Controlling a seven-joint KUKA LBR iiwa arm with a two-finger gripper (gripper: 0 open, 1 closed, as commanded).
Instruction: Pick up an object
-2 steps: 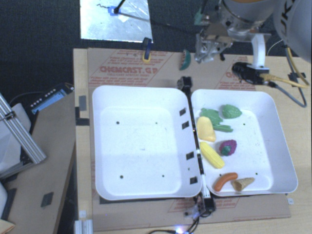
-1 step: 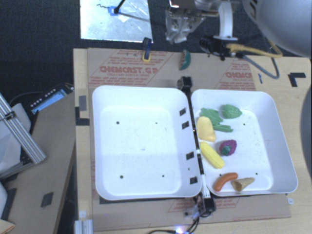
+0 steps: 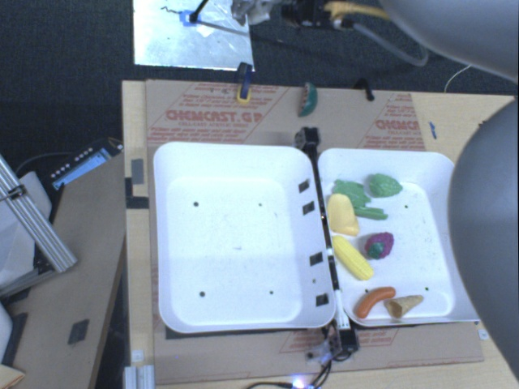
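the right bin [image 3: 438, 167] holds seven toy foods, the board [image 3: 212, 113] reads "chemcast gp", and the gripper [image 3: 253, 2] state i cannot tell.

We see two bins side by side on the bench. The left bin [image 3: 235, 241] sits next to the right bin [image 3: 434, 177], and their edges touch in the middle. All the toy foods lie in the right bin. A lettuce leaf [image 3: 384, 185] is at the back. A pepper [image 3: 341, 215] lies in front of it, to the left. A corn cob [image 3: 353, 257] lies nearer us, with a berry-like toy [image 3: 379, 245] just to its right. A sausage [image 3: 375, 301] and a cone [image 3: 404, 305] lie side by side at the front.
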